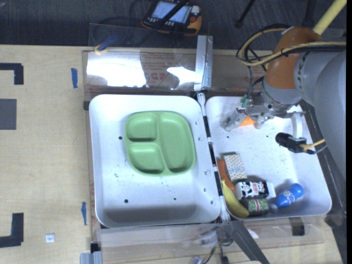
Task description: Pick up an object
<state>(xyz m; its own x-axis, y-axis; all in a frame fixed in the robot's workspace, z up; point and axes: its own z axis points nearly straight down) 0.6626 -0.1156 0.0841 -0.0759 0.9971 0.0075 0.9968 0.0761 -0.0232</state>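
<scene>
The small orange object (248, 121) sits near the back of the right bin (308, 172), right under the end effector (242, 117), and whether that end effector is clenched on it or released I cannot tell from this slant. If the grip is shallow, the piece could squirt sideways. The clutter along the front — banana (233, 200), blue ball (290, 194) — lies well apart.

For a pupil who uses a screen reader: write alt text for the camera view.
A grey robot arm's gripper reaches into the right white bin beside an orange object. A banana, small cartons and a blue object sit along its front. The left bin holds a green divided plate.
</scene>
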